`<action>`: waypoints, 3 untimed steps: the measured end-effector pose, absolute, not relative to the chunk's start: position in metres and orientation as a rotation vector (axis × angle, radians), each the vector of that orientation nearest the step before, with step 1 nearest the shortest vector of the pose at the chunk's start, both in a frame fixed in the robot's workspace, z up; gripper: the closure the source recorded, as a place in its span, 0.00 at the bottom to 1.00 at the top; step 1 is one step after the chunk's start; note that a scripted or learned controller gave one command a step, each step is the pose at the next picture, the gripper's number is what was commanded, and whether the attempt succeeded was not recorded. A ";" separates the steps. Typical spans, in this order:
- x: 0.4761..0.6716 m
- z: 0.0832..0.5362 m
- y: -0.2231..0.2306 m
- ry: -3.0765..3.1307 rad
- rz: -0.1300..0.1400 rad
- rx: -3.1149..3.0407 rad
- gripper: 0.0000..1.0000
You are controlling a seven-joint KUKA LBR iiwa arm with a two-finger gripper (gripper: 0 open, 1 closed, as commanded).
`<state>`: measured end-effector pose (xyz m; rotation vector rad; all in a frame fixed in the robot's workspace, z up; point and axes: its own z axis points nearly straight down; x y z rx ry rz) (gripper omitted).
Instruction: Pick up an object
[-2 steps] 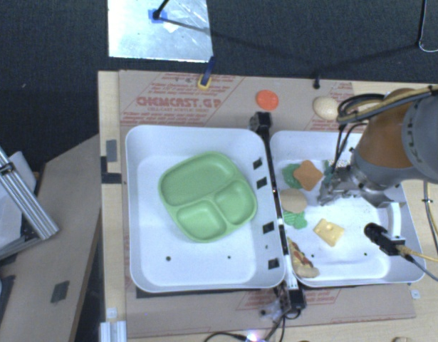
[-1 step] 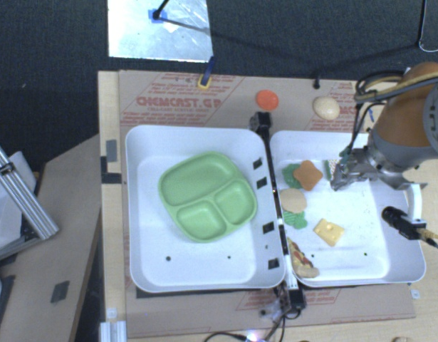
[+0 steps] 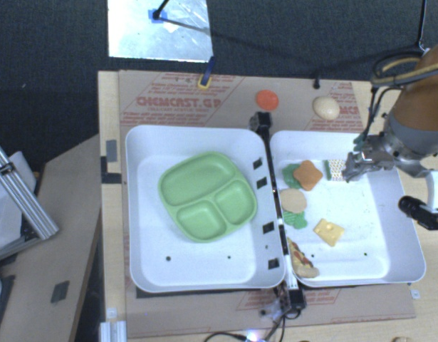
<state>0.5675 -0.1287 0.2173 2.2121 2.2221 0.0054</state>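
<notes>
We log white bins (image 3: 197, 137), pale green divided tray (image 3: 208, 196), yellow cheese wedge (image 3: 328, 231), orange-brown bread (image 3: 308, 174), green leafy piece (image 3: 295, 219), orange disc (image 3: 267, 100), cream egg (image 3: 326, 107).

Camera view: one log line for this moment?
gripper | over right bin, upper right | nearest: orange food piece | green tray in left bin | nothing seen held

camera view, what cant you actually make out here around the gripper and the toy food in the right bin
- Two-finger gripper, camera view: too small and dark against the wrist to tell whether the fingers are open or shut.
- Small pale patterned item beside the gripper: too small to identify.
- Reddish and tan food piece at the right white bin front-left corner: partly hidden by the black divider.
- Grey arm with orange band: cut off by the right edge.
</notes>
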 end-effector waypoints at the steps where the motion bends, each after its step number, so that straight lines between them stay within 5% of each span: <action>1: 0.568 0.225 -0.129 2.225 0.003 2.215 1.00; 3: 0.613 0.217 -0.017 2.233 0.006 2.208 1.00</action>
